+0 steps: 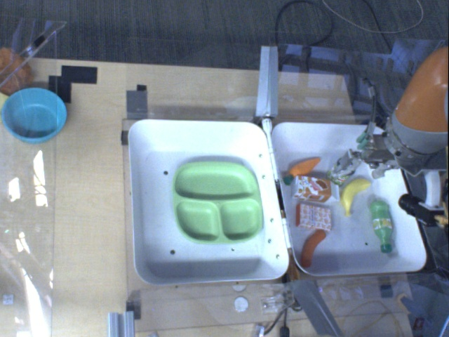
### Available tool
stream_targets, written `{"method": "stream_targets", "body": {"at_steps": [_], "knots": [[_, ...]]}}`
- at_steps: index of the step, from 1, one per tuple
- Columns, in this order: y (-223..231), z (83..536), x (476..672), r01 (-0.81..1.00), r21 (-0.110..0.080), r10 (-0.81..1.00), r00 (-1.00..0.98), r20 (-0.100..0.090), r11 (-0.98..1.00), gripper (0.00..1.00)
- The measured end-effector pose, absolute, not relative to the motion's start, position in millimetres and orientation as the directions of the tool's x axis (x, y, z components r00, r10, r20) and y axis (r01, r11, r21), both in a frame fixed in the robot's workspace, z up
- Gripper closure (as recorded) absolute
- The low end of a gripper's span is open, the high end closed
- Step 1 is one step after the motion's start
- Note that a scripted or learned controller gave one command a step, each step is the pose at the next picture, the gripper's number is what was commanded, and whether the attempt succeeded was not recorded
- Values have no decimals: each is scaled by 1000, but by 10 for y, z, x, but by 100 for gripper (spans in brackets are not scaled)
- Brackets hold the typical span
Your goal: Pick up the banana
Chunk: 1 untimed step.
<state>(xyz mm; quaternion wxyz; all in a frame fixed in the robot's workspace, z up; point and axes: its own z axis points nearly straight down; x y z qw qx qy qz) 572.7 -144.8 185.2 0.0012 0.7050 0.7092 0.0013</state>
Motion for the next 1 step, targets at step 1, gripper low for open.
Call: {"method": "stream_targets", "body": {"at_steps": [1], "knots": [[-1649, 1306, 5634, 990, 9, 990, -142, -3, 142, 0]]}}
